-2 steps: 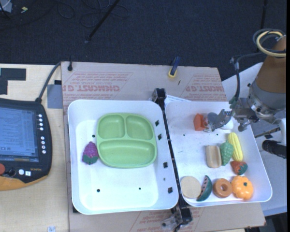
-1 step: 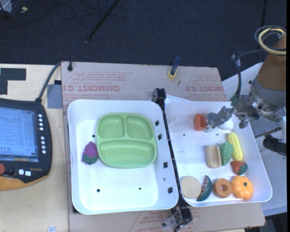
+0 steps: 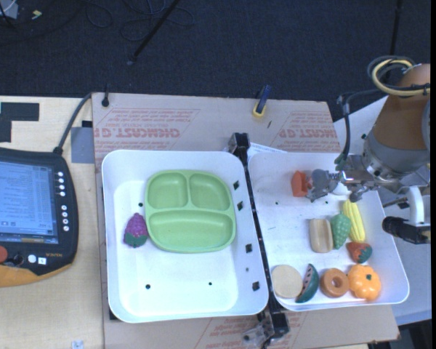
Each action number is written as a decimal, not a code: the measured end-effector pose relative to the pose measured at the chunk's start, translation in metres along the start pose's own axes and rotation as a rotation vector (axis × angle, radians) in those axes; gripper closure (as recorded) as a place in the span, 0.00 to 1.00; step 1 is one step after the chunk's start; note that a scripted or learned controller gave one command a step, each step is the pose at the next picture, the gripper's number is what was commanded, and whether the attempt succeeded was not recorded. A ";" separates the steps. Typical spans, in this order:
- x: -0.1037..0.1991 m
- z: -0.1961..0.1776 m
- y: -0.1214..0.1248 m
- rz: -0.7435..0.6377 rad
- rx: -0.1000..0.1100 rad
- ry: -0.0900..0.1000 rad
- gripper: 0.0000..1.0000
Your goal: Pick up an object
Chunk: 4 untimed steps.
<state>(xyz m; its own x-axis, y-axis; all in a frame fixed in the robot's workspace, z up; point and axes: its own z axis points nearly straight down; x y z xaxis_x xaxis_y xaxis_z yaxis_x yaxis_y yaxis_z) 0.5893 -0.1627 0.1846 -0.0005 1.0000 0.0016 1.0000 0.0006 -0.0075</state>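
- Tan desk (image 3: 36, 318) carries two white bins side by side on cardboard.
- Left bin (image 3: 123, 282) holds a green divided plate (image 3: 190, 211); purple grape toy (image 3: 136, 230) touches the plate's left edge.
- Right bin (image 3: 276, 187) holds the toy food, mostly clustered in its near-right part.
- Black teach pendant (image 3: 29, 209) with a lit screen sits on the desk, left of the bins.
- Grey arm (image 3: 400, 133) with the orange band enters from the right, over the right bin's far-right corner.
- Pincer (image 3: 321, 186) sits low over the right bin's upper middle, pointing left; can't tell whether it's open or closed, nothing visibly between its fingers.
- Red-orange block (image 3: 299, 183) lies just left of the pincer, near or touching it, can't tell which.
- Yellow corn (image 3: 354, 219) and green leafy piece (image 3: 340, 230) lie side by side below the pincer; tan bread piece (image 3: 320, 235) just left of them.
- Small red piece (image 3: 360, 251) lies under the corn.
- Near edge row, left to right: beige round (image 3: 285, 280), watermelon slice (image 3: 308, 283), orange ring (image 3: 335, 282), orange pumpkin (image 3: 364, 281).
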 end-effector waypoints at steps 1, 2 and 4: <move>-0.002 0.047 -0.008 0.000 0.000 0.000 0.00; 0.000 0.100 -0.008 0.001 -0.001 0.000 0.00; 0.000 0.045 -0.009 0.001 -0.008 -0.002 1.00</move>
<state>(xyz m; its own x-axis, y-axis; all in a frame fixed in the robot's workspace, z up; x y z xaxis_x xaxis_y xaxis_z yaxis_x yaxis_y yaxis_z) 0.5803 -0.1629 0.1398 0.0002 1.0000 0.0001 1.0000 -0.0002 0.0010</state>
